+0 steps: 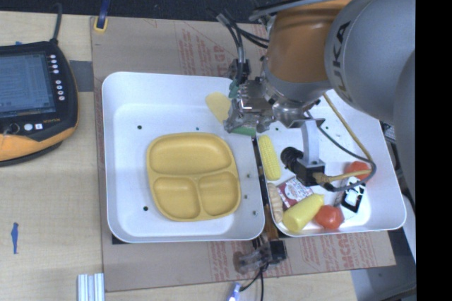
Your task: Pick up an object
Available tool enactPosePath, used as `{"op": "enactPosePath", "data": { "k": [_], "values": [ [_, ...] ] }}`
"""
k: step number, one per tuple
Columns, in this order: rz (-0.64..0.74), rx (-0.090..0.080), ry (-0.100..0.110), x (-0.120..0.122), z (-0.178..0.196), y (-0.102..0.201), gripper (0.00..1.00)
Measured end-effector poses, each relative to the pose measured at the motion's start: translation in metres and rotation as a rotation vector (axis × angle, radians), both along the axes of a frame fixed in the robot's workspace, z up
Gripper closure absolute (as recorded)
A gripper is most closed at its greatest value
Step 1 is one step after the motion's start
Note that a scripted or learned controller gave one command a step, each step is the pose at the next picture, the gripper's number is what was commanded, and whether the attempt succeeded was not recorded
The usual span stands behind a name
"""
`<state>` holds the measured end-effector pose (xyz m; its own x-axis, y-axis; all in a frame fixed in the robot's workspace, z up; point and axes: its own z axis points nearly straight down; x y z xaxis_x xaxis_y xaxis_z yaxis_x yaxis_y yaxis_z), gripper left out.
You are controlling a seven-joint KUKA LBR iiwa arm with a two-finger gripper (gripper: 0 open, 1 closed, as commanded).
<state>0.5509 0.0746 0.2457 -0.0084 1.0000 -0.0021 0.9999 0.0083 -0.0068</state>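
Observation:
My gripper [244, 121] hangs over the rim between the two bins, near the back right corner of the left bin [120, 151]. A small green thing [245, 129] peeks out right beneath it; whether it is gripped is hidden. A pale yellow piece [217, 105] lies just left of the gripper. A corn cob [268, 157] lies in the right bin [385, 215], just below and right of the gripper.
A yellow divided plate [192, 176] fills the middle of the left bin. At the front of the right bin lie a yellow fruit [302, 213], a red tomato [328, 217], a snack packet [293, 191], a red piece [358, 168] and a black-and-white item [352, 199]. A tablet [32, 98] sits far left.

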Motion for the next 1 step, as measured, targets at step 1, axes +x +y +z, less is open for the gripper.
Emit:
{"op": "enactPosePath", "data": {
  "k": [1],
  "values": [
    [-0.002,-0.001,-0.002,-0.0047,-0.03,-0.0343,1.0]
  ]
}}
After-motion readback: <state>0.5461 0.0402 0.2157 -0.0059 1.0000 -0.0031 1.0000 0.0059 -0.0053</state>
